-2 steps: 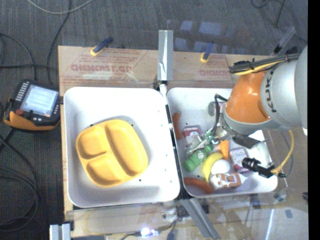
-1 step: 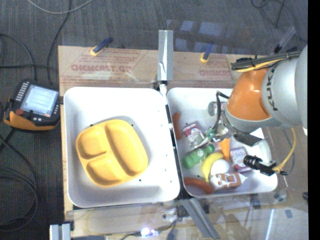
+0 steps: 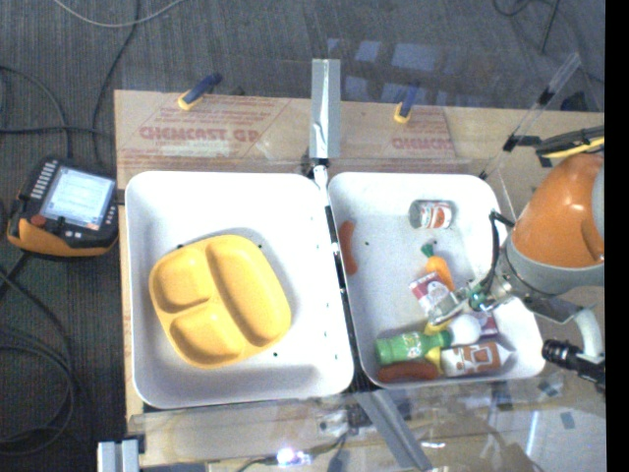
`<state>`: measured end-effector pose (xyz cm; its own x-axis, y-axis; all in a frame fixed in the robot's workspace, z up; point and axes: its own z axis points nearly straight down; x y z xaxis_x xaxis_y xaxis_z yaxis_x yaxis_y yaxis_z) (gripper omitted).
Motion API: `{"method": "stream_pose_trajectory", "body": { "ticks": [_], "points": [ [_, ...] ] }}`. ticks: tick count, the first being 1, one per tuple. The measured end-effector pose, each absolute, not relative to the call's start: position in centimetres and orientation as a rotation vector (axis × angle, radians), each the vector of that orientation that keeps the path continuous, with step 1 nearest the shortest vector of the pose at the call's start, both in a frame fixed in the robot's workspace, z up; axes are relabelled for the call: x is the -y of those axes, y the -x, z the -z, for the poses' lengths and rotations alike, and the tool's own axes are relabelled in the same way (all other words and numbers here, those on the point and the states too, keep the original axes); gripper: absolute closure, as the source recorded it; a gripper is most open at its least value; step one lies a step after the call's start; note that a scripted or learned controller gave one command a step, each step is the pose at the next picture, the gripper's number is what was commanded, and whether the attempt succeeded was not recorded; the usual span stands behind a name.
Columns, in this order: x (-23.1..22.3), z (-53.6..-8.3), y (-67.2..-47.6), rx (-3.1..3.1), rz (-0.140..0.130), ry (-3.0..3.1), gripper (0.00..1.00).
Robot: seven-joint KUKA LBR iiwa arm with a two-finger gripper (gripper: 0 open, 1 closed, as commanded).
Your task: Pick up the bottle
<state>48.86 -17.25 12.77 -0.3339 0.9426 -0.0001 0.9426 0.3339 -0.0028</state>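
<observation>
A green bottle [image 3: 411,345] lies on its side near the front of the right bin [image 3: 378,200]. Beside it on the right lies a small bottle with a red and white label [image 3: 474,359]. My gripper [image 3: 454,309] hangs low over the pile, just above and right of the green bottle's top end. A white round object [image 3: 464,330] sits directly under the gripper. The grey arm with its orange band [image 3: 562,226] comes in from the right and hides the bin's right edge.
The right bin also holds a lying can [image 3: 432,214], a red sausage-like piece [image 3: 346,247], an orange carrot toy [image 3: 440,265], a red-and-white packet [image 3: 428,288] and a red piece [image 3: 406,371] at the front. A yellow divided plate [image 3: 220,299] lies in the left bin [image 3: 147,195].
</observation>
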Motion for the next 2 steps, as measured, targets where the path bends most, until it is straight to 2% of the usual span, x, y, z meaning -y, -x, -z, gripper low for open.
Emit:
{"method": "stream_pose_trajectory", "body": {
  "ticks": [1, 2],
  "points": [
    [17.1, -12.7, -48.9, 2.564, 0.0, 1.811, 0.0],
    [10.6, -9.0, -48.8, 2.353, 0.009, 2.103, 0.0]
  ]
}}
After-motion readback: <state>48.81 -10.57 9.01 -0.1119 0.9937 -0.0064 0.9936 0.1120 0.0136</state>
